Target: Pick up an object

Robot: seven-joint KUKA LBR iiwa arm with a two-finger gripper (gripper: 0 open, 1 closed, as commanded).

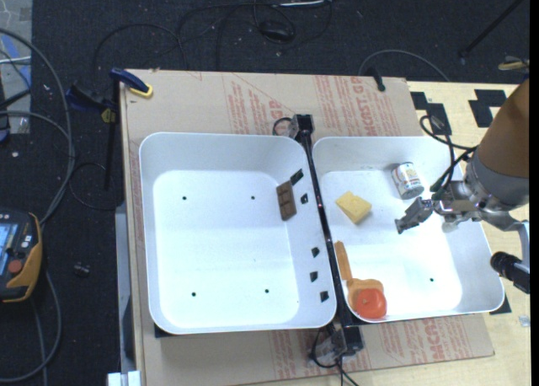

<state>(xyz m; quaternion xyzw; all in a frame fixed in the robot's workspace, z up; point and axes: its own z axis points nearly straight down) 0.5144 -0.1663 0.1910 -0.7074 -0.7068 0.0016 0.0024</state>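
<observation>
- Gripper hung over the right bin, near its middle; whether it was spread or pressed together, I could not tell. Nothing seen between the tips.
- Likely candidates lay close by: small can just beyond it, yellow sponge block to its left.
- Orange-handled tool with red head sat at the near left corner against the wall, awkward to reach.
- Brown bar lay in the left bin, well apart.

I see the arm reaching in from the right, wrist angled down and leftward. Gripper points left; finger state unclear from here.
</observation>
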